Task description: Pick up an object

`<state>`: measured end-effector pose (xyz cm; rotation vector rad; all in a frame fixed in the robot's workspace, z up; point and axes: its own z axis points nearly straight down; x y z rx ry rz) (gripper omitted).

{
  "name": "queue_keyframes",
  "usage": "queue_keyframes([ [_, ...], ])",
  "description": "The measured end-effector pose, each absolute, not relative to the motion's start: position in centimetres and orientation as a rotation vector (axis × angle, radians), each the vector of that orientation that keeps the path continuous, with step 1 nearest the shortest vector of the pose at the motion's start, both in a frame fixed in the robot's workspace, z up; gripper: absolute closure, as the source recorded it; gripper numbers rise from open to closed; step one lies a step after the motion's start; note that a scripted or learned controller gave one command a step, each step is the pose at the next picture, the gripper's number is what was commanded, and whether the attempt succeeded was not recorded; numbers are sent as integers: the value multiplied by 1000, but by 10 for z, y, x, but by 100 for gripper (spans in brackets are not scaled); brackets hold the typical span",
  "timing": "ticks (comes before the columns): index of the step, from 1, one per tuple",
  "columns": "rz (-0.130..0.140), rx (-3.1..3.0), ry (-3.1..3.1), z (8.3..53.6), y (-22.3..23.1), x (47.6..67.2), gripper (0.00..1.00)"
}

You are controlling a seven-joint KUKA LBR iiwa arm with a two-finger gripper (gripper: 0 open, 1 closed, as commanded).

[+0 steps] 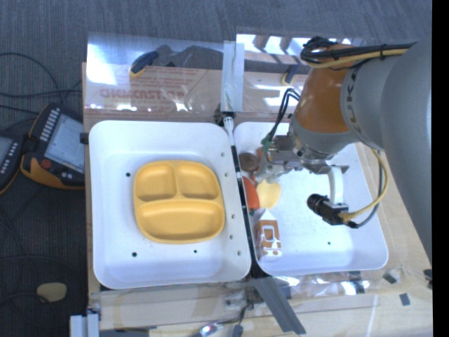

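Tool (275,161) sits low in the right bin (351,255), above a pale yellow object (268,193); finger state unclear.

a grey arm (393,97) with an orange band (324,100), black and yellow cables (372,202) looping beside it.

The grey arm (393,69) with its orange band (324,100) reaches down into the right bin (351,248), its gripper (270,161) low over the bin's left side (fingers hidden). Just beside it lie a brown round object (248,162), a pale yellow object (268,193), an orange piece (251,194) and a small printed packet (269,237). The left bin (112,251) holds a yellow divided plate (179,201)
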<state>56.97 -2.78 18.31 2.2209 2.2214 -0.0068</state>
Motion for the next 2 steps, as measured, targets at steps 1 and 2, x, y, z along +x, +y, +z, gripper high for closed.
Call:
queue_keyframes([
  [1,-7,2222,2221,183,-37,546,100],
  [2,-5,2220,2225,182,4,597,100],
])
